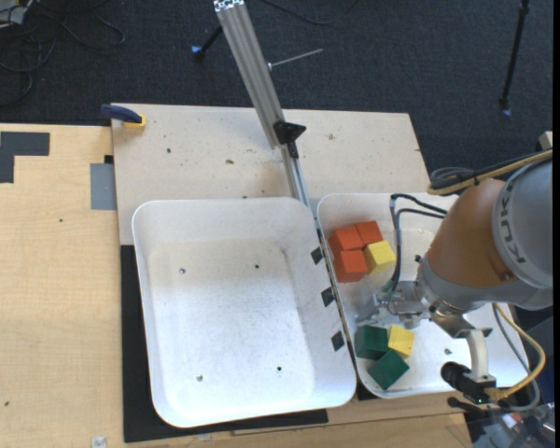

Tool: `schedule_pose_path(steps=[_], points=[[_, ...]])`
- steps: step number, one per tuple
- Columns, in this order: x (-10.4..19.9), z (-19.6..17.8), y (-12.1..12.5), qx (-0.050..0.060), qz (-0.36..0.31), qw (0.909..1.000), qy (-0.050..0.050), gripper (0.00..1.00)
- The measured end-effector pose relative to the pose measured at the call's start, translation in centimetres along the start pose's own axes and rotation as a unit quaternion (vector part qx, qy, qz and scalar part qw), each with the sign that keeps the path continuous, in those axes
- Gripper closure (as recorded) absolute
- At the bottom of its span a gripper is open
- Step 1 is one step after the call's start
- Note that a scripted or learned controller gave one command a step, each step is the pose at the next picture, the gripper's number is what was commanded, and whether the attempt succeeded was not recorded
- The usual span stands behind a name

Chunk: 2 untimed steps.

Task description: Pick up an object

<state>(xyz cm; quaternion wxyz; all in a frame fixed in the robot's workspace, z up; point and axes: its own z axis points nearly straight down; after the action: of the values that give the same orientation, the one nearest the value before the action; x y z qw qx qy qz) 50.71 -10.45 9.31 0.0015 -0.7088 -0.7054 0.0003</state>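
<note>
In the right bin lie several blocks. Orange blocks are stacked near the bin's far left, with a yellow block touching their right side. Near the front lie two green blocks and a small yellow block between them. My gripper hangs low over the bin, just above the green and yellow blocks at the front. The orange wrist band and grey arm cover the bin's right half and hide the fingers.
The left bin is beside it, separated by a divider with black clips. A slanted aluminium bar rises behind the bins. A light wooden board covers the bench to the left.
</note>
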Motion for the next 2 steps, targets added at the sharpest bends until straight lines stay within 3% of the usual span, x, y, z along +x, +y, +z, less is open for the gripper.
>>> schedule_pose_path(steps=[1,2], points=[[-0.1,-1.0,-0.1,0.001,0.003,1.0,0.001,1.0],[0.2,-5.2,-0.2,-0.002,-0.003,1.0,-0.001,1.0]])
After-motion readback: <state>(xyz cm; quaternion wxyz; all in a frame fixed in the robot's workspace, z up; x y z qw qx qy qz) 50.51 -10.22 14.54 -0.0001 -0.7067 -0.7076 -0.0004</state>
